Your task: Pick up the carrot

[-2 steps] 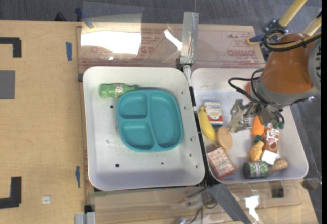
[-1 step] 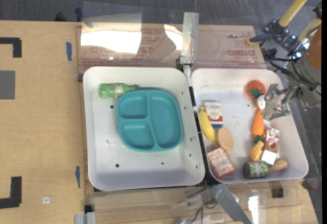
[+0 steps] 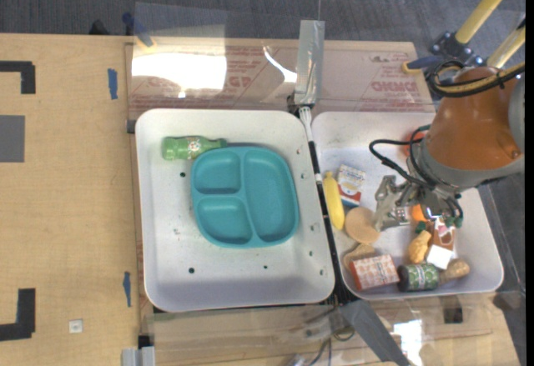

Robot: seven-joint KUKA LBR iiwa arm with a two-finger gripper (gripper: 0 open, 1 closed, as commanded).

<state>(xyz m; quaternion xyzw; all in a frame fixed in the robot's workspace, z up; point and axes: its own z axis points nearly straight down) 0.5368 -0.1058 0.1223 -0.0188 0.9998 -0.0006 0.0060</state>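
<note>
carrot (image 3: 419,247) lies in the right bin (image 3: 492,260), near its front right corner, beside my hand (image 3: 399,208). can't tell how far my hand is open. likely light, stiff, smooth plastic; grip mid-body, across the width.

Two bins are sitting side by side on the desk (image 3: 58,214), meeting at a shared edge. In the left bin (image 3: 158,273), a divided plate (image 3: 245,195) is lying near the middle, with a bottle (image 3: 190,147) lying on its side just behind the plate's far left corner. In the right bin (image 3: 488,268), a banana (image 3: 334,201) is lying along the left wall, a small carton (image 3: 351,181) just to its right, and a round cookie (image 3: 362,227) just before that. Along the near wall a boxed item (image 3: 373,271) is lying left of a can (image 3: 420,276) on its side. The tool (image 3: 399,208) is hanging over the bin's middle, with the arm (image 3: 467,135) reaching in from the right.
</note>
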